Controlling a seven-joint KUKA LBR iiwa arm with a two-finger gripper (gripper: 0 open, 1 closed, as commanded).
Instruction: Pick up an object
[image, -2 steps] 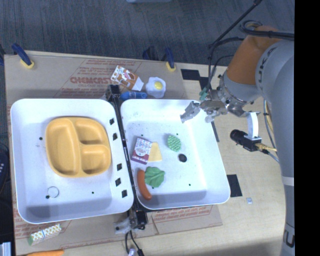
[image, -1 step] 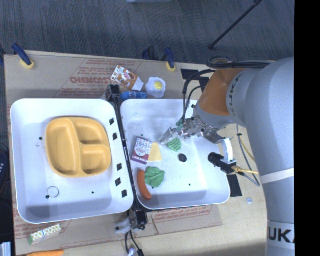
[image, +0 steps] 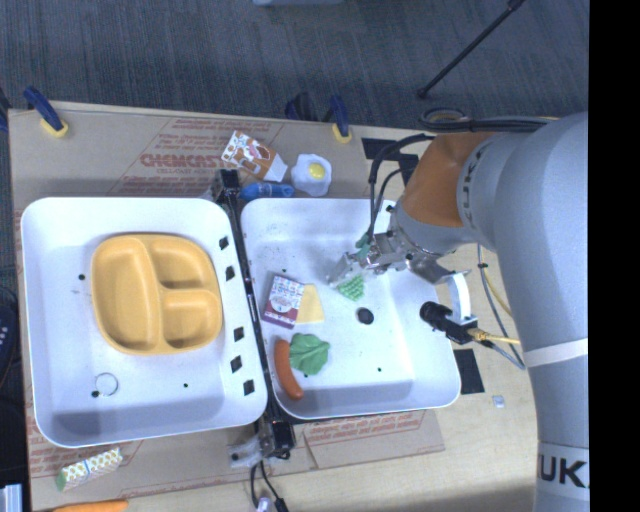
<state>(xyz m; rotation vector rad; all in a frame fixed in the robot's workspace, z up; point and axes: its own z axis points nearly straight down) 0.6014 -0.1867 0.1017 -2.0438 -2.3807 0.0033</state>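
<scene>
My gripper (image: 356, 268) is low in the right bin (image: 425, 385), near its middle, reaching in from the right under the orange-banded wrist. A small green ridged piece (image: 352, 289) lies right at the gripper's tip, partly covered by it. I cannot tell whether it is held or just lying on the bin floor. To the left lie a small printed carton (image: 285, 300) and a pale yellow cheese wedge (image: 313, 304), touching each other. Nearer the front are a green leafy toy (image: 309, 353) and an orange-red sausage (image: 287, 369).
A yellow divided plate (image: 157, 292) fills much of the left bin (image: 45, 400). Behind the bins lie a snack packet (image: 245, 153), a fried-egg toy (image: 312, 173) and a blue item (image: 266, 190). A dark round spot (image: 365, 316) marks the right bin's floor.
</scene>
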